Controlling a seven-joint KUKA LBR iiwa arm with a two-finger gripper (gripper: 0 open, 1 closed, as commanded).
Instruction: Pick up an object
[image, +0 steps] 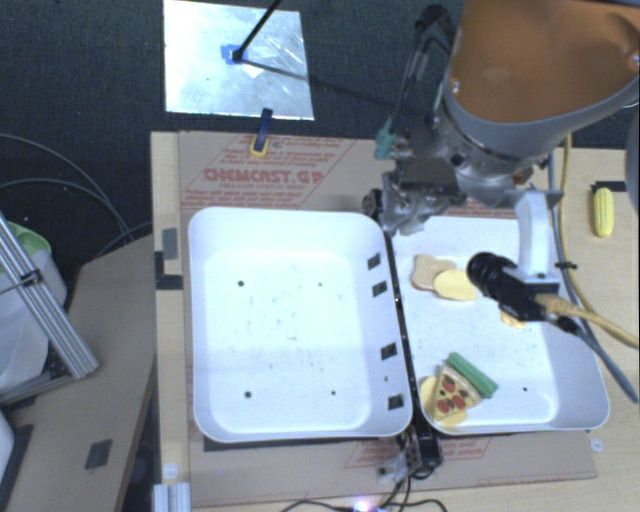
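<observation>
Grey arm (520, 110) reaching in from the right, orange band uppermost, with the tool (405, 205) low over the far left corner of the right bin (585, 400), close against the wall shared with the left bin (200, 330). Cannot tell whether the tool is wide or narrow, the wrist and its fittings covering it from above. Nothing visibly held.

Just nearward of the tool and slightly to its right, on the bin floor: a flat tan slice (430, 268), rounded like bread, overlapped on its right edge by a pale yellow oval piece (458, 287), smooth and glossy. Touching each other, apart from the tool.

Further right of those, a black cylindrical fitting (500, 280) on a white bracket (535, 235), hanging off the arm, with a small yellow bit (512, 319) peeping out beneath it, possibly another toy, too hidden to name.

Well nearward of the tool, by the bin's front left corner: a toy pizza slice (450, 395), yellow crust with red spots, and a green block (472, 374) lying slantwise against its right edge.

Far right of the tool, outside the bin on the tabletop (100, 300): a small yellow corn cob (603, 212).

Under both bins, a brown sheet (300, 165) printed in red letters.
</observation>
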